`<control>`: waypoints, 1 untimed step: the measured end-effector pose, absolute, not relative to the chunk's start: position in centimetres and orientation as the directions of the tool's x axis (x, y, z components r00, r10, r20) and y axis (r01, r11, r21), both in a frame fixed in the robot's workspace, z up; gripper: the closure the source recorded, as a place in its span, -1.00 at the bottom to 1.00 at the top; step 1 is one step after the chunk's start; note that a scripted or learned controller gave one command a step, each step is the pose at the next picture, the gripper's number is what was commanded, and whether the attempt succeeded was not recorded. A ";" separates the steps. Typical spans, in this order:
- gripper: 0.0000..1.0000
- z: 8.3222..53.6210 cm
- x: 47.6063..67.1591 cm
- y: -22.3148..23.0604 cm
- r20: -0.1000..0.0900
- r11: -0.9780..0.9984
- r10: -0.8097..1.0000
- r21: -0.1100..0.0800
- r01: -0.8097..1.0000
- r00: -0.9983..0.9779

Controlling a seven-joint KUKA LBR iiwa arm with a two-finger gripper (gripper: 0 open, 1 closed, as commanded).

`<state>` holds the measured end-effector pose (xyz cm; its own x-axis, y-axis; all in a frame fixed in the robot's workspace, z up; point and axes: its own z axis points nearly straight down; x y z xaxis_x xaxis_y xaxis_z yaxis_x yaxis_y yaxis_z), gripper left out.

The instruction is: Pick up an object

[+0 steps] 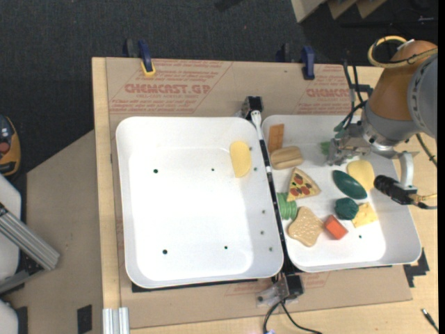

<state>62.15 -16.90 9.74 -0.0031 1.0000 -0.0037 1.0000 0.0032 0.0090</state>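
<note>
Toy food pieces cluster in right white bin; pizza slice mid-bin. Gripper low over bin's far side, grip state unclear. Approach step; next: descend onto one piece.

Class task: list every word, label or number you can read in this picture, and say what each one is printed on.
"CHEMCAST GP", in red, on the brown board under the bins, behind the left bin.
The same red print repeats behind the right bin, at, too blurred to read for certain.
The smaller red lines beside both are too small to read.
</note>
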 end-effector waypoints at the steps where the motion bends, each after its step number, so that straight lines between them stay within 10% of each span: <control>1: 1.00 8.5 55.1 -20.7 0.001 0.001 1.000 -0.002 1.000 -0.001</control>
<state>55.08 -20.73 8.50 -0.0011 1.0000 0.0011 1.0000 0.0011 -0.0019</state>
